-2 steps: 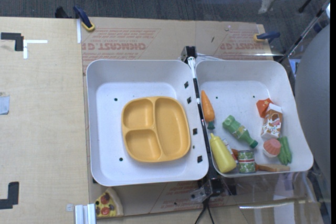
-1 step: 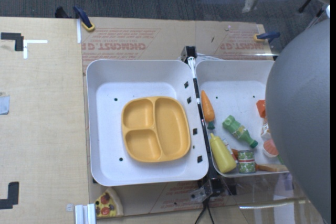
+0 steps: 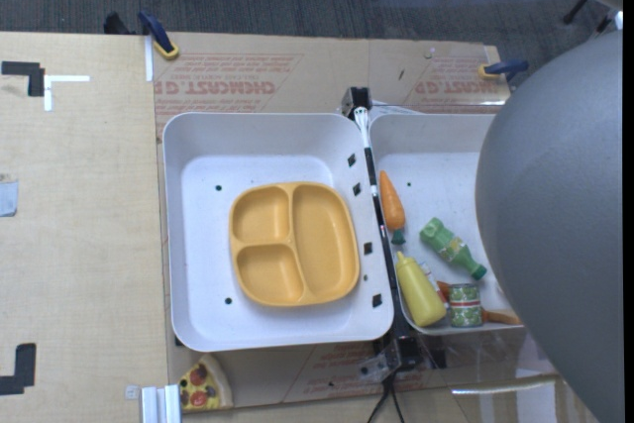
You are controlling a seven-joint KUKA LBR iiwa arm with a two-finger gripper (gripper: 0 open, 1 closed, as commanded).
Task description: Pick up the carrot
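Observation:
An orange carrot [image 3: 392, 201] with a green tip lies along the left wall of the right bin [image 3: 436, 149], pointing toward the back. The arm's large grey body [image 3: 565, 213] covers the right part of that bin. The gripper itself is hidden from the camera.
The left bin [image 3: 193, 243] holds a yellow divided plate [image 3: 294, 243]. In the right bin, near the front, lie a green bottle [image 3: 452, 249], a yellow bottle [image 3: 419, 290] and a small can [image 3: 464, 304]. A toy pizza slice [image 3: 201, 386] rests on the cardboard in front of the left bin.

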